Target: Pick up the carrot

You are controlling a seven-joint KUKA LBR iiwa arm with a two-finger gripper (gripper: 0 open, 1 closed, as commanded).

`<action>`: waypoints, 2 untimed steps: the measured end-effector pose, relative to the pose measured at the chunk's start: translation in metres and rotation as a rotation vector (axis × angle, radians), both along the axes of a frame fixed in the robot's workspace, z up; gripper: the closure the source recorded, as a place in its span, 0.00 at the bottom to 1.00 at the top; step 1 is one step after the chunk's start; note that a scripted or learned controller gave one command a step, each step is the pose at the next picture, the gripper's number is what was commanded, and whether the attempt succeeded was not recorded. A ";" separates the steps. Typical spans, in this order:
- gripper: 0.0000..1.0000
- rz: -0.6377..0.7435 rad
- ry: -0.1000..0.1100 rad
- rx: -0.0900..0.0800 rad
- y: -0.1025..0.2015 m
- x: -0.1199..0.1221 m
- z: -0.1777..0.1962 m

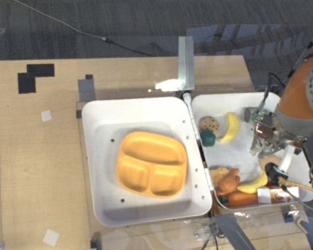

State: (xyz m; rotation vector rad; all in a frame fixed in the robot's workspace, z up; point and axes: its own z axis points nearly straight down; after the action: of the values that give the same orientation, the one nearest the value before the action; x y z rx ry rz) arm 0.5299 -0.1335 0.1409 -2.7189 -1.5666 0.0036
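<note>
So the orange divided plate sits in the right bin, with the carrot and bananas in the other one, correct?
Not quite: the camera view shows the orange divided plate in the left bin. The carrot and bananas lie in the right bin.

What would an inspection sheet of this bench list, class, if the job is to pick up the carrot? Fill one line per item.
Surface: pale wooden bench bearing a left white bin and a right white bin.
Job's things: orange carrot lying at the right bin's near edge, apart from the gripper.
Clutter: yellow compartment tray in the left bin; in the right bin, round speckled cookie, small teal object, two yellow bananas, a white tube.
Gripper: gripper over the right bin's right side; finger state unclear.
Cables: thin dark cable across the dark floor beyond the bench.
Surroundings: black markers on the bench.
</note>
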 end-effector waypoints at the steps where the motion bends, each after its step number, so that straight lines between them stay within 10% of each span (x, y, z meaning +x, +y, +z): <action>1: 1.00 -0.288 -0.006 -0.002 0.004 0.003 0.025; 2: 1.00 -0.447 -0.006 -0.003 -0.014 0.021 0.082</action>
State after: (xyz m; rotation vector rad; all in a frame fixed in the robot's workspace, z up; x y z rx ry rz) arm 0.5513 -0.1478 0.2231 -3.0038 -0.9263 -0.0038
